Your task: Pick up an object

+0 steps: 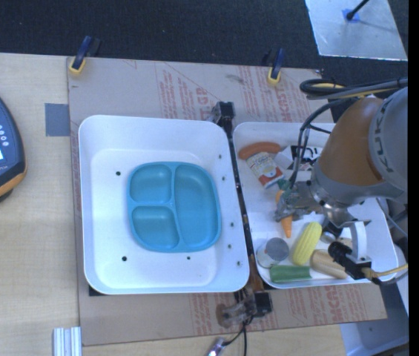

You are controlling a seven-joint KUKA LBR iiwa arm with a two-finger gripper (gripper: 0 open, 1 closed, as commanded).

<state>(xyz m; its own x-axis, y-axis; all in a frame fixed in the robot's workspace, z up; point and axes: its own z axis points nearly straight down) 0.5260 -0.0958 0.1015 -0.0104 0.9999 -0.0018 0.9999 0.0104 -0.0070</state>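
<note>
Blue divided plate [173,206] in white bin [94,199]; yellow corn [306,242], green cucumber [290,274] (arm [354,150] orange-banded).

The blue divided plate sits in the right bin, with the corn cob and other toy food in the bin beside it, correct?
Not quite. The camera view shows the blue divided plate in the left bin, not the right one. The rest holds: the corn cob and the other toy food lie in the neighbouring right bin, where the arm reaches in.

You're looking at two glossy white plastic bins [94,199], a smooth matt blue plastic divided plate [173,206], a pale wood-grain surface [24,258] under brown cardboard sheeting [157,87], and shiny plastic toy corn [306,242].
</note>
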